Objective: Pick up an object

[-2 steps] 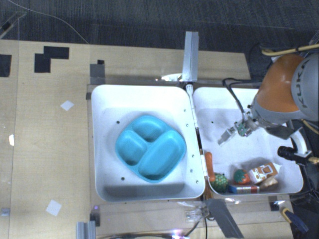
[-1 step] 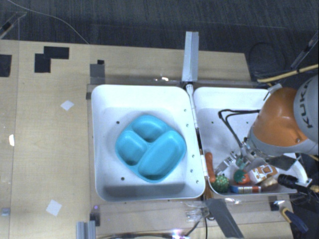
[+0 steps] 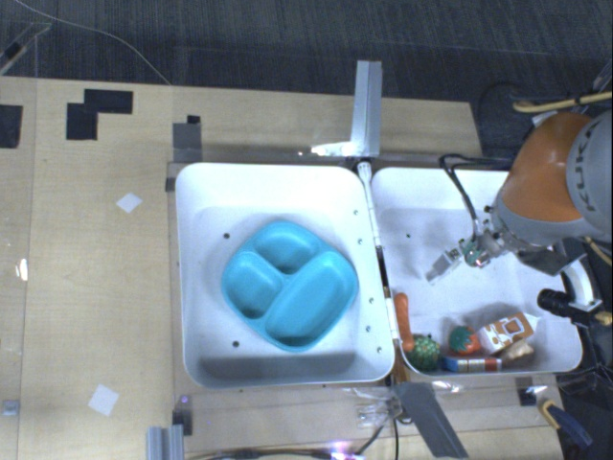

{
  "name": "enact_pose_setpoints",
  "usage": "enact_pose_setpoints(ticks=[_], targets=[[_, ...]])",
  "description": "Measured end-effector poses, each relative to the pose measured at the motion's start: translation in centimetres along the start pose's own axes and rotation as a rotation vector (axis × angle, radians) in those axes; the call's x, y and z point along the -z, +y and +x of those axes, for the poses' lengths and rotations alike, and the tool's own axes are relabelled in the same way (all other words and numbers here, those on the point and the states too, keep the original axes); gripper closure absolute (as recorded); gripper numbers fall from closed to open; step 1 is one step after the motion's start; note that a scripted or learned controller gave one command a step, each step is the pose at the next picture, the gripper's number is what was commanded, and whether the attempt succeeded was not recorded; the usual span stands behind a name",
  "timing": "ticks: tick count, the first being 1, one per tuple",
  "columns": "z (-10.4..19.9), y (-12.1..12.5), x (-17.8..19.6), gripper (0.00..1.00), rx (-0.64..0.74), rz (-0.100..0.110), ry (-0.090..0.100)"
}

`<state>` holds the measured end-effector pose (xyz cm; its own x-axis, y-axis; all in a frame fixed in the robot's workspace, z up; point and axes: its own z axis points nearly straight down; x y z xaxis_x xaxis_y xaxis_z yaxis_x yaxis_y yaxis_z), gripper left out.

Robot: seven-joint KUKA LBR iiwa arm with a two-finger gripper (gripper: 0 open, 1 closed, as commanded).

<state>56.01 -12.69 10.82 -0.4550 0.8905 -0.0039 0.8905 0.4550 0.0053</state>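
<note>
Two white bins sit side by side on the bench. The left bin [image 3: 192,257] holds a blue tray [image 3: 289,284] with three compartments, lying near the bin's middle and tilted a little toward the near edge. The right bin [image 3: 421,199] carries a cluster of small things along its near edge: an orange carrot [image 3: 403,320] lying against the left wall, a green lump [image 3: 426,351] just beside it at the near left corner, a small round green and orange toy [image 3: 463,339], a carton [image 3: 506,333] with orange and white print toward the near right corner, and a marker [image 3: 471,363] lying flat along the near wall below the carton.

The arm [image 3: 556,175] reaches in over the right bin's right edge, its orange band above the far right corner. The gripper [image 3: 450,262] hangs over the bare middle of the right bin, pointing toward the left wall, well apart from the cluster. Nothing sits between its fingers; whether the jaws are apart or together I cannot tell.
</note>
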Motion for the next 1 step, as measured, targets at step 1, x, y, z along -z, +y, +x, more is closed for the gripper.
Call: enact_pose_setpoints(ticks=[1], targets=[[0.31, 0.55, 9.70, 0.00, -0.064, 0.000, 0.000]])
